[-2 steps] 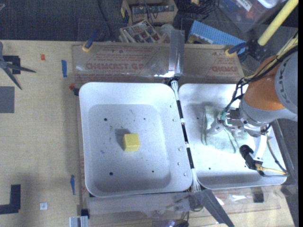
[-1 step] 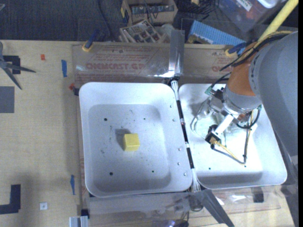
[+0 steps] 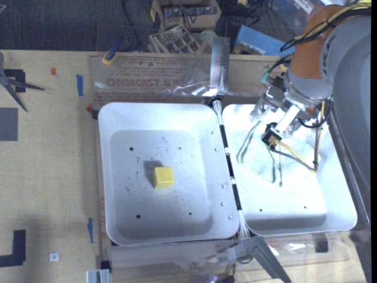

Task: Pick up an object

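Nearest the camera, the wooden counter (image 3: 47, 175) carried a short blue tape strip (image 3: 90, 230) just beside the near left corner of the left bin (image 3: 112, 217). The right bin (image 3: 341, 217) stood against it, and their inner rims touched along a line running away from the camera.

The yellow cube (image 3: 164, 177), the one loose thing to pick, lay flat on the floor of the left bin, near the middle and a little toward the near side. It touched no wall. A soft shadow fell just beyond it to the left, and a few dark specks dotted the floor around it.

Farther back, the gripper (image 3: 259, 112) hung over the far half of the right bin, near its far left corner, well apart from the cube and across the joined rims from it. Whether it was released or clenched could not be told from this angle. The grey arm (image 3: 344, 58) rose from it toward the right, with the orange band (image 3: 309, 40) above the wrist.

Beyond both bins, a clear plastic sheet with red lettering (image 3: 153, 75) lay on the counter, and a second blue tape strip (image 3: 79, 85) sat to its left.
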`<state>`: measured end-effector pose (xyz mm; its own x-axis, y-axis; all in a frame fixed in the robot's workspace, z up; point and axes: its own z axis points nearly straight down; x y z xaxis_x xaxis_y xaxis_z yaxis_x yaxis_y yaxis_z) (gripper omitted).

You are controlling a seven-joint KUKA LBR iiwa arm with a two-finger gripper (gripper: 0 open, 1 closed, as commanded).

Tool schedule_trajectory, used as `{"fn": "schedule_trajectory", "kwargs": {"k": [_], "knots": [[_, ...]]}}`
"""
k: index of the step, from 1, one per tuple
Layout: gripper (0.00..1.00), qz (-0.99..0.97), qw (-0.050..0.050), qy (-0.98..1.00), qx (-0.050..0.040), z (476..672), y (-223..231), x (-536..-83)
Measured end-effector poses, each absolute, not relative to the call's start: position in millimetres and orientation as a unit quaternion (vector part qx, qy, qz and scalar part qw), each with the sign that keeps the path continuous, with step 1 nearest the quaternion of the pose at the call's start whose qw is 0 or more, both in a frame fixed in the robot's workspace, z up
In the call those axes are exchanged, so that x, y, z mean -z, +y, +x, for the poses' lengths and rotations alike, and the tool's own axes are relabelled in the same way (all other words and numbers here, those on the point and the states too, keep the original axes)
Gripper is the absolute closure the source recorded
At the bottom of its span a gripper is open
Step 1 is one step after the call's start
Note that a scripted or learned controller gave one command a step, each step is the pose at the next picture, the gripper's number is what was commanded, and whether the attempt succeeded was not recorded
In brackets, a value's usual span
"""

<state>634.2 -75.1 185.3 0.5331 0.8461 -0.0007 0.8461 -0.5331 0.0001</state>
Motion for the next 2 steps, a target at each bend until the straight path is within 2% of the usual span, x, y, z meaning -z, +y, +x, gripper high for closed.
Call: {"fn": "schedule_trajectory", "kwargs": {"k": [1, 2], "knots": [[0.0, 0.875, 0.0, 0.483, 0.0005, 634.1, -74.7, -185.0], [1.0, 0.875, 0.001, 0.485, 0.0005, 634.9, -73.2, -195.4]]}}
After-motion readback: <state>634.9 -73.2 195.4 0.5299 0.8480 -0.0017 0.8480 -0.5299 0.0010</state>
